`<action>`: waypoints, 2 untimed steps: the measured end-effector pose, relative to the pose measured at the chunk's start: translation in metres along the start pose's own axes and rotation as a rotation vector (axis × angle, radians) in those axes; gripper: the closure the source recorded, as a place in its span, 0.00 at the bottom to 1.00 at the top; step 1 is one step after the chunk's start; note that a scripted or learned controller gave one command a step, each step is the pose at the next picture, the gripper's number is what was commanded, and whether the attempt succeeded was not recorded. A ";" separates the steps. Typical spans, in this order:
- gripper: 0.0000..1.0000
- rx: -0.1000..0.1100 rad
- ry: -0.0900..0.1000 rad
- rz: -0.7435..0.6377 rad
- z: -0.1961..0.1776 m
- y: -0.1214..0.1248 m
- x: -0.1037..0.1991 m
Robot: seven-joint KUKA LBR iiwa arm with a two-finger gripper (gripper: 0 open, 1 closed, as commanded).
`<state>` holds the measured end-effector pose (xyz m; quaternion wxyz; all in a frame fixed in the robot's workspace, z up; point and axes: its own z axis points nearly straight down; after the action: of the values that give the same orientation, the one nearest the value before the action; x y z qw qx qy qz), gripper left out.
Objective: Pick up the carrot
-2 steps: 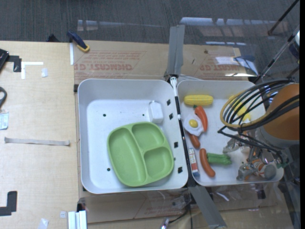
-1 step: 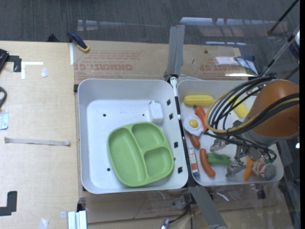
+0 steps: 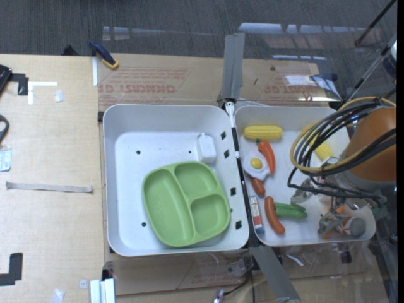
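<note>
Orange carrot [image 3: 326, 228] lies in the right bin's [image 3: 278, 117] near corner, directly beneath my claw [image 3: 336, 219], apparently slanting toward the corn [image 3: 262, 132]. How wide my claw stands, I cannot tell.

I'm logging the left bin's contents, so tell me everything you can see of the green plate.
The green plate is a light green divided plate, plastic by its look, with rounded corners and a raised rim. Ridges split it into three compartments: one long section on its left side and two smaller ones on its right. It lies flat and right side up, turned at a slant, on the floor of the left bin, toward the near right corner. A small white block sits just beyond its far edge; whether they touch is unclear.
</note>
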<state>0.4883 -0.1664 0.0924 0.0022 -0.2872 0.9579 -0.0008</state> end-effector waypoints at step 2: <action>0.00 -0.002 -0.004 0.196 -0.001 -0.099 -0.054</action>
<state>0.5877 -0.2193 0.0935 0.0039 -0.1923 0.9813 0.0008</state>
